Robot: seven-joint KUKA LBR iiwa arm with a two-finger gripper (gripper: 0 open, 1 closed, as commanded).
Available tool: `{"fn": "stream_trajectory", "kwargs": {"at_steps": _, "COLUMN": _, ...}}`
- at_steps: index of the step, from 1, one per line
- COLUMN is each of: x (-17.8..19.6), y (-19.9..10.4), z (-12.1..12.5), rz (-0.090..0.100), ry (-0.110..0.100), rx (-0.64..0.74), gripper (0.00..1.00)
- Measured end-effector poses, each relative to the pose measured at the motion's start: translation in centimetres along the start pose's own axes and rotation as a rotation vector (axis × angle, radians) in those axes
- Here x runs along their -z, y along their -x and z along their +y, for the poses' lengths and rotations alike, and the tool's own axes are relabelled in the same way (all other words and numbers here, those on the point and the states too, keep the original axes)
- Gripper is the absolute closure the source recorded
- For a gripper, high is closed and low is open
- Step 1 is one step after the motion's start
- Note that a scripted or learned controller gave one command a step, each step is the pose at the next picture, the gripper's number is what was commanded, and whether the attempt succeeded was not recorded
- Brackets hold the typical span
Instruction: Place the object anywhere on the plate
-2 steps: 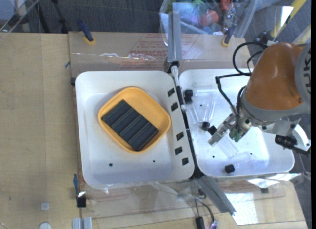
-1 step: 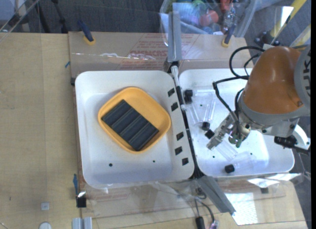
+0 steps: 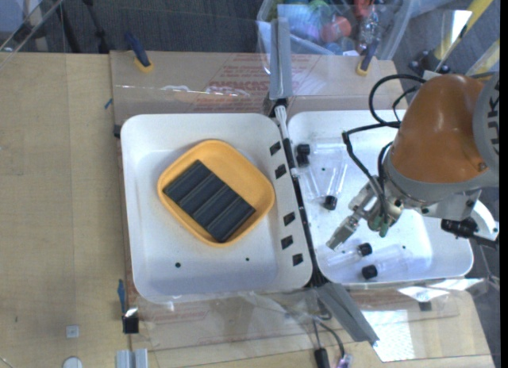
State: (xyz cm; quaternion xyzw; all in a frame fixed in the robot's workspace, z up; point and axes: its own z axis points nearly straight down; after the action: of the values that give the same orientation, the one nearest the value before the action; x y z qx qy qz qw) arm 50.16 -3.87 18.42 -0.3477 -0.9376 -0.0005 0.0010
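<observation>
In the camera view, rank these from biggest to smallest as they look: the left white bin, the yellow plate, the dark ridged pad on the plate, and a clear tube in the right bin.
1. Left white bin
2. Yellow plate
3. Dark ridged pad
4. Clear tube

The arm (image 3: pixel 444 140) runs off the right edge and blocks a good chunk of the right bin (image 3: pixel 413 267). Can't tell how the pincer (image 3: pixel 343 235) tips are set, too small and blurry. The clear tubes (image 3: pixel 333 180) in that bin barely show against the white, so counting them is a no-go. The tote (image 3: pixel 337 1) up top is cut off, contents just a colourful jumble.
</observation>
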Motion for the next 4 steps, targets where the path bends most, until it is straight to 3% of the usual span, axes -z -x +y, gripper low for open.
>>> {"fn": "stream_trajectory", "kwargs": {"at_steps": 1, "x": 1.0, "y": 0.2, "z": 0.0, "rz": -0.002, "ry": 0.003, "rx": -0.005, "gripper": 1.0}}
{"fn": "stream_trajectory", "kwargs": {"at_steps": 2, "x": 0.0, "y": -0.4, "z": -1.0, "rz": -0.001, "ry": 0.0, "rx": 0.13, "gripper": 1.0}}
{"fn": "stream_trajectory", "kwargs": {"at_steps": 4, "x": -1.2, "y": 3.2, "z": -4.6, "rz": -0.002, "ry": 0.0, "rx": 0.276, "gripper": 1.0}}
